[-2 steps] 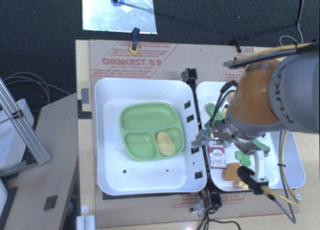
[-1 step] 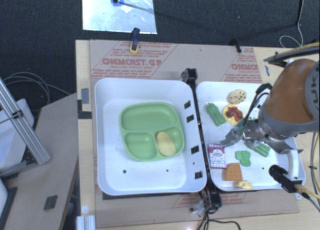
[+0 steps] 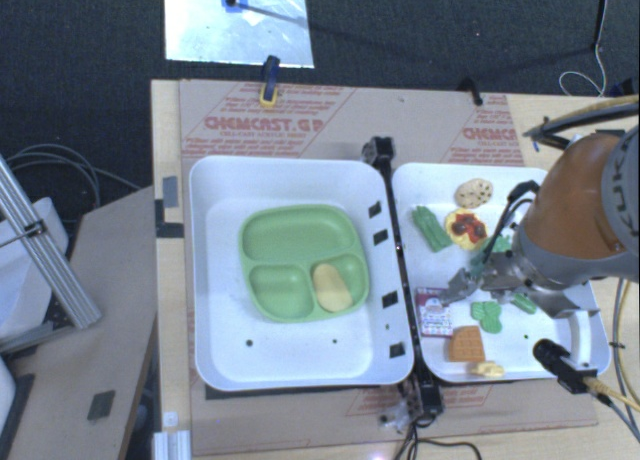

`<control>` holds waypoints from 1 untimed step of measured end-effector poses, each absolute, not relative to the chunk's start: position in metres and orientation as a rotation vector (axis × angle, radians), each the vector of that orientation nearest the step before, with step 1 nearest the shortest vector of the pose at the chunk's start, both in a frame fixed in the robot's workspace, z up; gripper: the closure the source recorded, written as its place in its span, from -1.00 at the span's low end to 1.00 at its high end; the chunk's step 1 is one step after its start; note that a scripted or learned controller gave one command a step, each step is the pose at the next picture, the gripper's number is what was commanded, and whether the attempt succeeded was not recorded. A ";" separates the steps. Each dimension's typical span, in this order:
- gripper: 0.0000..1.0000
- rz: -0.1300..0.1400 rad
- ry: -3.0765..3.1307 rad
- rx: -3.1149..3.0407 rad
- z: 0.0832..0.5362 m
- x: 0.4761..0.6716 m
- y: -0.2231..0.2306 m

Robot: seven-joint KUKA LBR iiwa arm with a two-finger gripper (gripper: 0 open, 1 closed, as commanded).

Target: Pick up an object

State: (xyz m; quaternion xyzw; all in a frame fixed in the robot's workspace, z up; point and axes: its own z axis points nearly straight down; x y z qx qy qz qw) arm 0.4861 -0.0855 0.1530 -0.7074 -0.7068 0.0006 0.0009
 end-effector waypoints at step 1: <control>-1.00 -0.004 -2.220 -2.219 0.087 0.510 -0.093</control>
